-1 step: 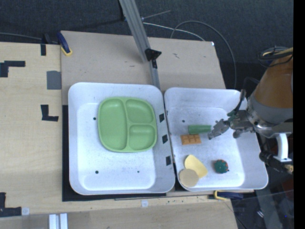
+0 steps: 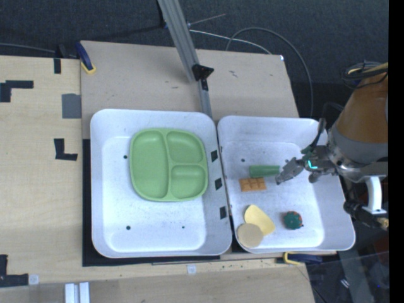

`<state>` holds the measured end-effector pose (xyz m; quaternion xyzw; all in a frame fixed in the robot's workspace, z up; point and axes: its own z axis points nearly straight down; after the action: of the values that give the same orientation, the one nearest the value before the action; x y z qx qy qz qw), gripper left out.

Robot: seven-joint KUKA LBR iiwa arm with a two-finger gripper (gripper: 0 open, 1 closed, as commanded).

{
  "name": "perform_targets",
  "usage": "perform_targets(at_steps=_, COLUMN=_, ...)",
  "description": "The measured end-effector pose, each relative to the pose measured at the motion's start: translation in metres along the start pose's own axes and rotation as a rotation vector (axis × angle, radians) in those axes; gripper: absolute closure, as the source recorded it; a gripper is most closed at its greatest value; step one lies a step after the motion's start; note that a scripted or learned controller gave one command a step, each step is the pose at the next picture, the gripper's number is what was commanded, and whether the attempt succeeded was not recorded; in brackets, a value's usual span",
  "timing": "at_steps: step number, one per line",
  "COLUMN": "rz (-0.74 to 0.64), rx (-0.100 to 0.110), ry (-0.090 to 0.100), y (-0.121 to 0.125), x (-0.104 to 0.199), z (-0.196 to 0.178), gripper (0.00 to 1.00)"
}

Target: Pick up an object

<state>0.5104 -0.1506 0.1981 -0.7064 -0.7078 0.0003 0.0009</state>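
The gripper [image 2: 285, 172] hangs low over the right bin [image 2: 328, 232], and its two dark metal fingers [image 2: 282, 175] sit close together with nothing between them. It joins a grey wrist with a small teal light, and behind that comes the arm's [image 2: 369, 115] round orange band.

Just to the left of the fingers, nearly touching the tips, lies a green block [image 2: 264, 170]. It is a long, smooth bar. A little below the fingers and to the left lies an orange waffle [image 2: 252, 184], flat and square-edged, with a bumpy grid on top. Lower down, below the fingers, sits a small round toy [image 2: 291, 220] in dark green with a red spot. To its left lies a pale yellow piece [image 2: 260, 218], flat and curved, and a tan round disc [image 2: 249, 235] touches its lower edge.

Far to the left of the fingers is the left bin [image 2: 107, 232]. Both bins are shallow white trays with tiny dark speckles. In the left one rests a light green plate [image 2: 168, 164], smooth plastic with rounded corners and three sections.

The bins sit on a brown board [image 2: 139, 74] on a light wood bench [image 2: 31, 169] with black tape marks. A grey metal pole [image 2: 183, 36] slants across the top, thin wires loop nearby, and the floor [image 2: 63, 11] is dark.
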Motion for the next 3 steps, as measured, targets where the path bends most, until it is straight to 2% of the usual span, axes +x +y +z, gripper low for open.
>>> perform_targets(at_steps=2, rz=0.0, rx=0.005, ry=0.0, y=0.0, x=0.003, z=0.088, gripper=0.0)
perform_targets(at_steps=3, rz=0.001, rx=0.0, ry=-0.002, y=0.0, x=0.003, z=0.109, gripper=0.0)
